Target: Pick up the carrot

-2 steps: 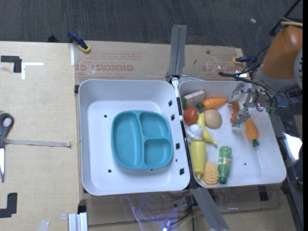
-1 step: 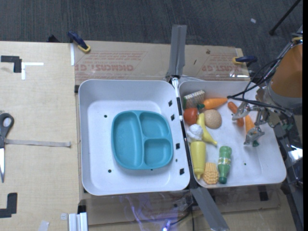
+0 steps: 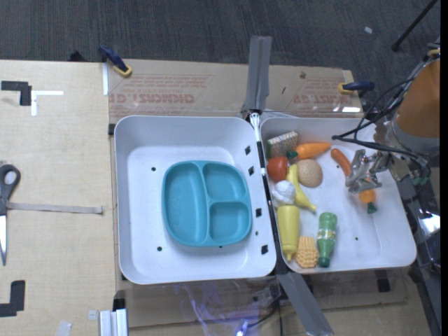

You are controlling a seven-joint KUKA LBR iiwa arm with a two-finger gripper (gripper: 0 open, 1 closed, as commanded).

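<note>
Orange carrot (image 3: 369, 199) just below gripper (image 3: 362, 179) — grip unclear

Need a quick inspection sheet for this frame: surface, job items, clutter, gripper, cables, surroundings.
Surface: bench bearing left bin and right bin.
Job's things: carrot lying near the right bin's back wall, apart from the gripper.
Clutter: tomato, potato, banana, corn, green bottle, yellow bottle; blue plate in left bin.
Grippers: gripper low over the right bin's right side; finger state unclear.
Cables: black cables by the arm.
Surroundings: scissors at bench's left; clamps on cardboard.
</note>
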